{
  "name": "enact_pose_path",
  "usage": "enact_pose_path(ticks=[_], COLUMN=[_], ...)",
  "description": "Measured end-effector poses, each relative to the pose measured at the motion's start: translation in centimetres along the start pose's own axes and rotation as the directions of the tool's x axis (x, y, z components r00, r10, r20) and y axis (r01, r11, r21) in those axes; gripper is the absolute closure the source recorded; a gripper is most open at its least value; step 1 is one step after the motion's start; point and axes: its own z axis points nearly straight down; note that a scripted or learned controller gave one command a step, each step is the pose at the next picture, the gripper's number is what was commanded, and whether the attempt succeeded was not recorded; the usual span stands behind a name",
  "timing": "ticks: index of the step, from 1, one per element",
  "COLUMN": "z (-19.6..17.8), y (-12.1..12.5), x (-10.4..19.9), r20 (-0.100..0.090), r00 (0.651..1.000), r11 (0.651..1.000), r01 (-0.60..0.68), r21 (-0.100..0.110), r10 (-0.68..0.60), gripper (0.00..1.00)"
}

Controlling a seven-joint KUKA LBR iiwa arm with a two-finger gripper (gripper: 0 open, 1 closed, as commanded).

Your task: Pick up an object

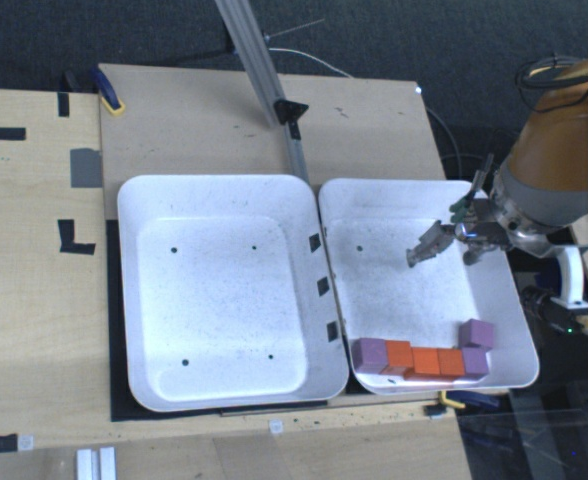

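Several small blocks lie in a row along the near wall of the right bin (374,203): a purple block (371,353) at the left end, orange blocks (429,362) in the middle, and two purple blocks (477,334) stacked at the right end. My gripper (442,257) hangs over the middle right of this bin, well behind the blocks. Its fingers (421,252) are spread open with nothing between them. The grey arm with its orange band (559,128) comes in from the right.
The left bin (134,268) sits beside the right one, their rims touching. A slanted metal rail (254,53) crosses the bench behind the bins. Blue-yellow clamps sit at the far left corner (109,93) and near front edge (464,400).
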Motion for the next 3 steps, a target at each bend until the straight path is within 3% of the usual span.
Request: enact_pose_path(ticks=[1, 2, 3], z=[6.3, 5.9, 6.0], y=[4.6, 9.5, 4.7], x=[9.6, 18.0, 16.9], r20=[-0.002, -0.002, 0.002], r00=[1.000, 1.000, 1.000], r11=[1.000, 1.000, 1.000], r01=[0.006, 0.007, -0.003], r21=[0.004, -0.002, 0.005], r10=[-0.006, -0.007, 0.003], gripper=[0.00, 0.00, 0.00])
